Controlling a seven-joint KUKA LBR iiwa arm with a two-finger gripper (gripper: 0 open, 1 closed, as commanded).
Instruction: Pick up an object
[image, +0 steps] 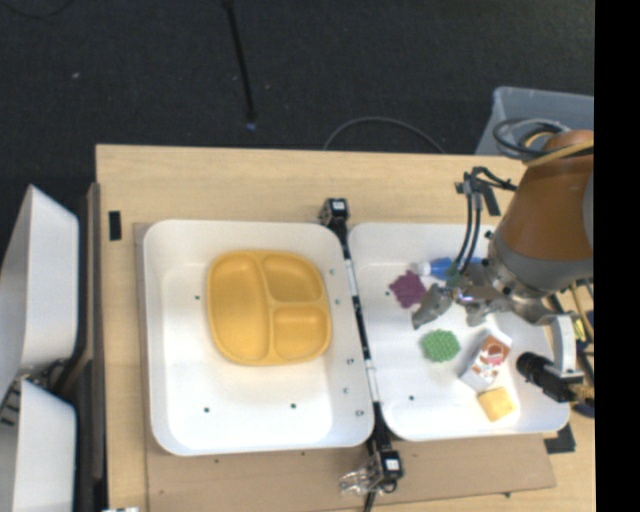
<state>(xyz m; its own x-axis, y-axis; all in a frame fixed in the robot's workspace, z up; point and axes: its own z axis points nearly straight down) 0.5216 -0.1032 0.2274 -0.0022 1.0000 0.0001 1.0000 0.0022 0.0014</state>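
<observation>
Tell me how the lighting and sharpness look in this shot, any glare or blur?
In the camera view, light is even and soft, with faint shadows inside the left bin around the yellow plate; no harsh glare on the white plastic, though it looks bright; the whole picture is slightly soft, and the small items in the right bin near the end effector lack fine detail; the floor beyond the bench is dark.

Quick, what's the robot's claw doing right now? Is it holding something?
Gripper: low over the right bin, between the purple object and the green object; open or closed cannot be told, and nothing visibly held.
</observation>
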